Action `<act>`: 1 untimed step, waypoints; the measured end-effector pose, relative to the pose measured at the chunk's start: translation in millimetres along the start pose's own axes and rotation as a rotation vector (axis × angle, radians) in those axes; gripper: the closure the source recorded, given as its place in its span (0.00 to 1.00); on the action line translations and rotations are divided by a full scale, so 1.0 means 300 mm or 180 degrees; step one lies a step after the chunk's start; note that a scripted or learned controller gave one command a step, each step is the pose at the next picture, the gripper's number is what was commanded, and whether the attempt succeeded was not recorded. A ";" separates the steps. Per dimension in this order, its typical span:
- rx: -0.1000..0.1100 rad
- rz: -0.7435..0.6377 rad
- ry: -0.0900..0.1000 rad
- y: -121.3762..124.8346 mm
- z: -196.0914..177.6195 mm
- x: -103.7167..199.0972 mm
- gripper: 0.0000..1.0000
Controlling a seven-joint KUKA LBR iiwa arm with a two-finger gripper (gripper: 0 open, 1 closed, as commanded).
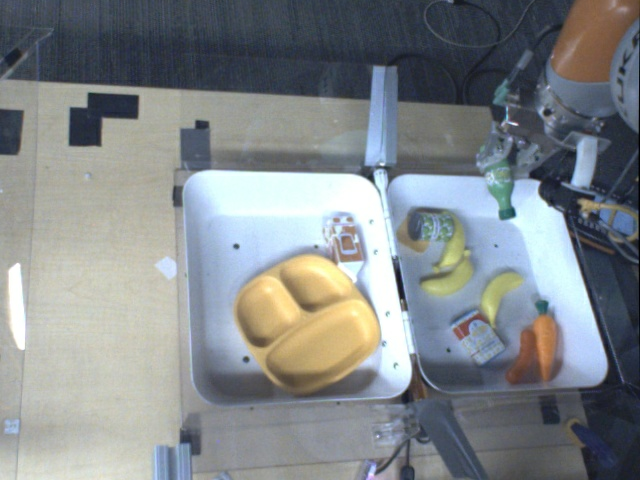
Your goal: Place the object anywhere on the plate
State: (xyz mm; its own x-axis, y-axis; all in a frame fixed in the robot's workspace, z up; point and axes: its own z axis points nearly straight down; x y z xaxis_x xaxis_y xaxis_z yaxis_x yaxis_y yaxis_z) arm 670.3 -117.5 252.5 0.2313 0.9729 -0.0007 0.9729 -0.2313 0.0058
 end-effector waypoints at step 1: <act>-0.0003 -0.0881 0.0008 -0.053 -0.036 0.162 1.00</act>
State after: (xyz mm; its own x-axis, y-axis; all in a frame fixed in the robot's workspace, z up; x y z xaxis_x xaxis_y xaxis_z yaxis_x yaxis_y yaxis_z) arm 666.1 -66.6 263.1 -0.0434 0.9991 0.0001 0.9990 0.0434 0.0065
